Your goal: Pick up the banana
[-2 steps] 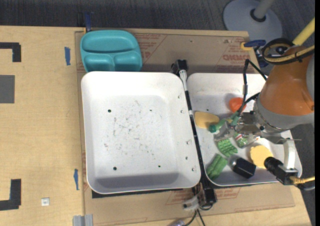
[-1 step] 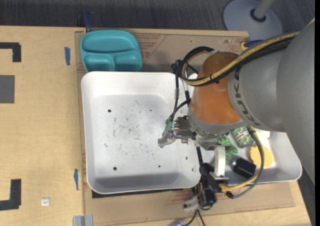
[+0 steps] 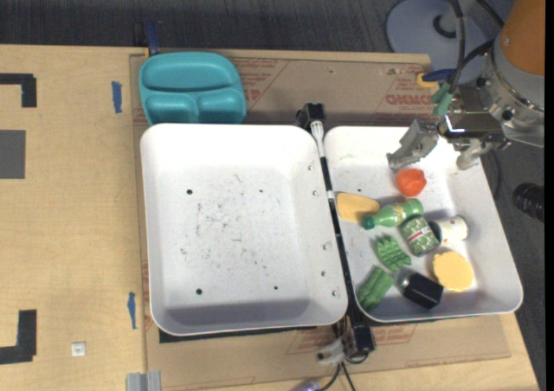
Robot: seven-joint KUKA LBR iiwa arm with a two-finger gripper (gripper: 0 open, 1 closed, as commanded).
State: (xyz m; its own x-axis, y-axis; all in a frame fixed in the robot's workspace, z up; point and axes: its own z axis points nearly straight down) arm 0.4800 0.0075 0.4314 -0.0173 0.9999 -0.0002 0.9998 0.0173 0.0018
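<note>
I see my gripper (image 3: 443,149) hanging over the far part of the right bin (image 3: 506,281), its two grey fingers (image 3: 412,145) splayed apart with nothing between them, so it is released. The arm (image 3: 519,43) comes in from the right edge, orange band above the wrist.

Just below the gripper, nearest to it, sits a small orange-red toy (image 3: 411,181), with bare white bin floor between the two. To the left of the gripper the bin floor is bare all the way to the rim that meets the other bin.

The banana (image 3: 356,206) lies below and to the left of the gripper, a pale yellow piece close against the right bin's left wall, near the black cable (image 3: 329,208) that runs along the seam between the bins. Its right end touches or nearly touches a green bottle-like toy (image 3: 394,214); I cannot tell which.

Further below the gripper the clutter tightens: a green labelled can (image 3: 418,234), a small white object (image 3: 454,228), a yellow round piece (image 3: 453,270), a black block (image 3: 421,291) and green toy vegetables (image 3: 381,272) crowd the bin's near half.

Well to the left of the gripper lies the left bin (image 3: 173,156), wide and open. Beyond it a teal tray (image 3: 192,86) rests on the tabletop (image 3: 61,208).
</note>
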